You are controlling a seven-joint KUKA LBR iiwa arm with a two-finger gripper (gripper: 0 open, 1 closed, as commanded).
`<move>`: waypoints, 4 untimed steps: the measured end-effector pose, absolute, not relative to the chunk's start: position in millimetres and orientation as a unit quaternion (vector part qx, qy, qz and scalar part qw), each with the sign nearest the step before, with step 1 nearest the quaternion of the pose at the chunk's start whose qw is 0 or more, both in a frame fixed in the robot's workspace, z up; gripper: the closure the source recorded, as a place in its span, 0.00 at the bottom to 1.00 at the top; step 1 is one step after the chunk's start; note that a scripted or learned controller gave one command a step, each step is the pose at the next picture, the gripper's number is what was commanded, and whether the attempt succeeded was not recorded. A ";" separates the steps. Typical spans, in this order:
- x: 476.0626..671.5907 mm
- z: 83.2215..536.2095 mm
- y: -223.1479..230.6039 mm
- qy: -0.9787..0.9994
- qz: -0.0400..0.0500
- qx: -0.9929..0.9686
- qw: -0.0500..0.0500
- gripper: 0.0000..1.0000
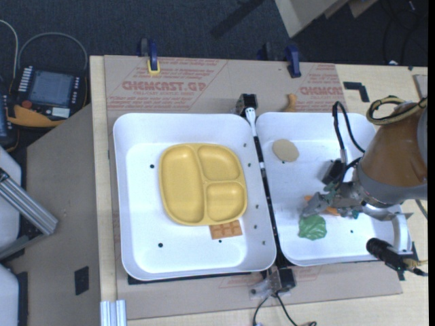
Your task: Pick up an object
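The bench [204,80] bears two white bins [136,202].

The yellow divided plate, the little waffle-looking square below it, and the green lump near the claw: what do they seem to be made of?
The yellow divided plate looks like moulded plastic: even colour, soft sheen, rounded compartments. The waffle square seems to be a plastic or rubber toy food, tan with a grid pattern. The green lump looks soft, maybe felt or rubber; its crumpled outline suggests that, but it is too small to tell.

The cardboard sheet [204,80] reads "CHEMCAST GP" in red.
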State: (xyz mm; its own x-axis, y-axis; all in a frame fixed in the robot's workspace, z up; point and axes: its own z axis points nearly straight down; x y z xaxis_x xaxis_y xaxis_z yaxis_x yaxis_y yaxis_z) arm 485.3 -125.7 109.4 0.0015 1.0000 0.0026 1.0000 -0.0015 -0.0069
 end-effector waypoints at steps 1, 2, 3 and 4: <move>486.8 122.2 -125.9 -0.707 0.000 -0.708 0.000 1.00; 479.0 172.4 -122.1 -0.707 -0.001 -0.707 -0.003 1.00; 481.7 236.0 -125.6 -0.708 -0.002 -0.707 -0.004 1.00; 482.6 255.0 -125.7 -0.707 -0.001 -0.707 -0.002 1.00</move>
State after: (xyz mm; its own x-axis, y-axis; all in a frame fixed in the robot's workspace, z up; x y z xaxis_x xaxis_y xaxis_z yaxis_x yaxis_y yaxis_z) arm 482.6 -125.7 255.0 -0.0007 1.0000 -0.0020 1.0000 0.0007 0.0045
